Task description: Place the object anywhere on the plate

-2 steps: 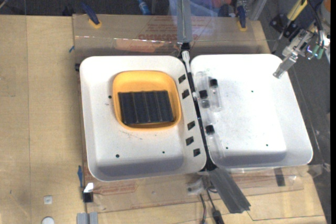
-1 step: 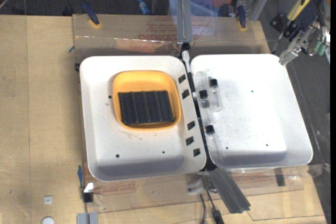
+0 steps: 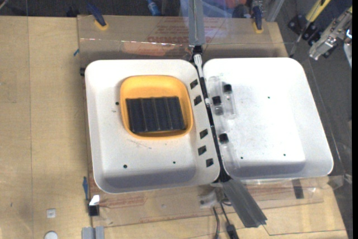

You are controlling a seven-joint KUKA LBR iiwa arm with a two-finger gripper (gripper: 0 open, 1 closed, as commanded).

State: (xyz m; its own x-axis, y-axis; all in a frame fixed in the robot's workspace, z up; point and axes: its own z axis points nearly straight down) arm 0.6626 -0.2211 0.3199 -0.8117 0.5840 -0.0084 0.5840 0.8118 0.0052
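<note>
- Dark ribbed rectangular block [image 3: 155,115]: lying flat on the orange rounded-square plate [image 3: 155,84], toward its 6 o'clock edge.
- Plate: in the 9 o'clock white bin [image 3: 103,137].
- Placement looks done; any withdrawal should rise straight, leaving the block undisturbed.

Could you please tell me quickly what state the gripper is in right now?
Gripper: open or closed cannot be told; it sits beyond the far corner of the right bin.
</note>
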